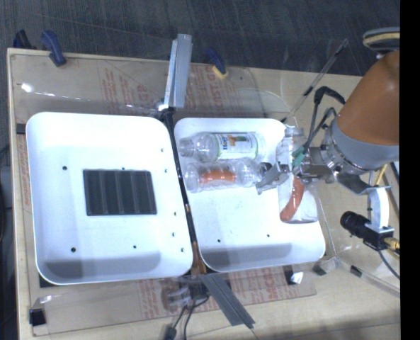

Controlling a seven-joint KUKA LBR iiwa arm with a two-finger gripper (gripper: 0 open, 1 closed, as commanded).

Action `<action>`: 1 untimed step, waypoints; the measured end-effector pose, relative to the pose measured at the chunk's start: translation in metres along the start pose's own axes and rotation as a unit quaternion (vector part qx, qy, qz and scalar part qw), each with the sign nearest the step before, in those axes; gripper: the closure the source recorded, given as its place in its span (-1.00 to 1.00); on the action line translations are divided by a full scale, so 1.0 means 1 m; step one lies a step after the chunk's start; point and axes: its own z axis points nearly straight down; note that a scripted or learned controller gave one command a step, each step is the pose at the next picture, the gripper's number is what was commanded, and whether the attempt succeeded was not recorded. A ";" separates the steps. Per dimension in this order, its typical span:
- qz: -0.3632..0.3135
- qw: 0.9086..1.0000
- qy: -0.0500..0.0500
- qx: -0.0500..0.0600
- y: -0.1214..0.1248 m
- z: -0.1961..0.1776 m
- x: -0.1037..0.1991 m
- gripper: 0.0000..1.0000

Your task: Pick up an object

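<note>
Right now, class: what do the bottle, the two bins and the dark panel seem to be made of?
Bottle: clear plastic, glossy; the bin floor shows through.
Bins: white plastic, probably; smooth, moulded corners.
Dark panel: ribbed, matte, perhaps rubber; unclear.

Both bins (pixel 47 190) are white, and the left one holds a dark grey ribbed panel (pixel 120 192). The right bin holds a clear bottle (pixel 220 146) with a green-and-white label, another clear bottle (pixel 220 176) with orange inside, and an orange-red piece (pixel 292 200). The worktop (pixel 89 83) is pale tan with faint red print, blue clamps (pixel 54 48) at its edge.
</note>
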 end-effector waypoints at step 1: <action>-0.057 0.998 0.000 0.000 0.004 0.071 -0.002 -1.00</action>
